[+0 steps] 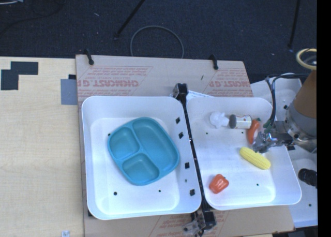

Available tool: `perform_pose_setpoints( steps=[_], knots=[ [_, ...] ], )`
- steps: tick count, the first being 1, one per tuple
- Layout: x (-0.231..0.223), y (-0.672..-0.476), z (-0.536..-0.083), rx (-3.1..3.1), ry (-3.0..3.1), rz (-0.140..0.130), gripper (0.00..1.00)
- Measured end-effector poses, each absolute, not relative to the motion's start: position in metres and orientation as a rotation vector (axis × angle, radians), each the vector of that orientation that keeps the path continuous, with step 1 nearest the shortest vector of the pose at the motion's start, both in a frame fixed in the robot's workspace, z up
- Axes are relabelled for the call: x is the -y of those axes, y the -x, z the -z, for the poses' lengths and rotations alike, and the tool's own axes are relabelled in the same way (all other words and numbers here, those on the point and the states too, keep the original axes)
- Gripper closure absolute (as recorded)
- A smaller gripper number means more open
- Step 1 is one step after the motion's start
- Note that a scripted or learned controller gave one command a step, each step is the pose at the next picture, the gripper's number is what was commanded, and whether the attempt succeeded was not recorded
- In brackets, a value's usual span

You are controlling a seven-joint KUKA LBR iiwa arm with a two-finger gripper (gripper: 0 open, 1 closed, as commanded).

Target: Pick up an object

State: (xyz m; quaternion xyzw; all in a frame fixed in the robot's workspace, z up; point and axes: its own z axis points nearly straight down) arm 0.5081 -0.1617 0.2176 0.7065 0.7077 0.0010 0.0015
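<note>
Red pepper [219, 183] lower right, loose. My claw [262, 144] hangs right of center over the corn [255, 158]; grip unreadable.

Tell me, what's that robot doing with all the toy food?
A grey robot arm is reaching in from the right, and its claw is low over the right bin, close to a yellow corn cob and an orange carrot. It's hard to tell if it has grabbed anything. A red pepper lies nearer the front, and a white toy and a small can sit at the back. The left bin holds a blue divided plate.
</note>
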Motion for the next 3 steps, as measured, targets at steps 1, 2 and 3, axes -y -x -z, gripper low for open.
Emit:
perform_pose_setpoints(
  steps=[1,2,3],
  knots=[
    [0.161,-0.512,-0.26,-2.222,-2.219,-0.001,1.0],
    [0.101,-0.529,-0.254,-2.23,-2.218,0.0,1.0],
    [0.04,-0.537,-0.247,-2.231,-2.22,0.002,1.0]
  ],
)
